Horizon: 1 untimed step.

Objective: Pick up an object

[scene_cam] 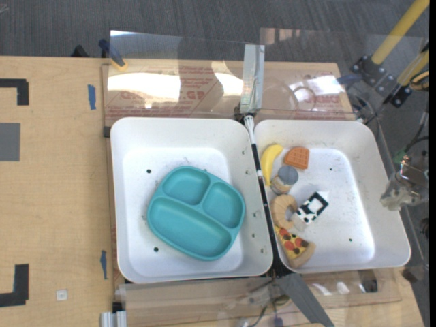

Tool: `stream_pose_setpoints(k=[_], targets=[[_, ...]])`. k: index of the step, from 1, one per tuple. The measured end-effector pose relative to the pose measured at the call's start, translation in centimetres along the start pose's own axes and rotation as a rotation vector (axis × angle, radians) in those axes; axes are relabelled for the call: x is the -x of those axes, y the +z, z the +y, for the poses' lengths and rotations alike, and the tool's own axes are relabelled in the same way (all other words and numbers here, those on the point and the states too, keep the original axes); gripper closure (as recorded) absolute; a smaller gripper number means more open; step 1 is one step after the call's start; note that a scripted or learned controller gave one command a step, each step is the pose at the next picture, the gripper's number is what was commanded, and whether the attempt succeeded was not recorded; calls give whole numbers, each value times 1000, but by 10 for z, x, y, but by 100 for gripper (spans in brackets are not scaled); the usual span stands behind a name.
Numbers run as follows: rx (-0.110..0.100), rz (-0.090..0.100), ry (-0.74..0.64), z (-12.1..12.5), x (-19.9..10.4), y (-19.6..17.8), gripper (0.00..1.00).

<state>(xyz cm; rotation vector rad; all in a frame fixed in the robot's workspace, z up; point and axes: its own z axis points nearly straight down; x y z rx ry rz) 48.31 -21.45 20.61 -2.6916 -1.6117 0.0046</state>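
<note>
The right bin [354, 203] holds several small toys bunched along its left side. A yellow banana [271, 161] lies by the divider, with an orange waffle [296, 158] to its right. Below them sits a grey round piece [288, 176]. A tan doughnut [283, 208] lies under it, touched by a black-and-white block [311, 207]. A pizza slice [296, 245] rests at the bin's front left corner.
A teal divided plate [196, 212] lies in the left bin [129, 182]. A grey metal part with cables [402, 186] stands just outside the right bin's right rim. A yellow pole [403, 20] rises at the back right. Clear panels [204, 73] stand behind the bins.
</note>
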Motion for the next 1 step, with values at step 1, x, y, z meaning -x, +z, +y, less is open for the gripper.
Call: stream_pose_setpoints(k=[1], targets=[[7, 0, -185, -28, -46, -43, 100]])
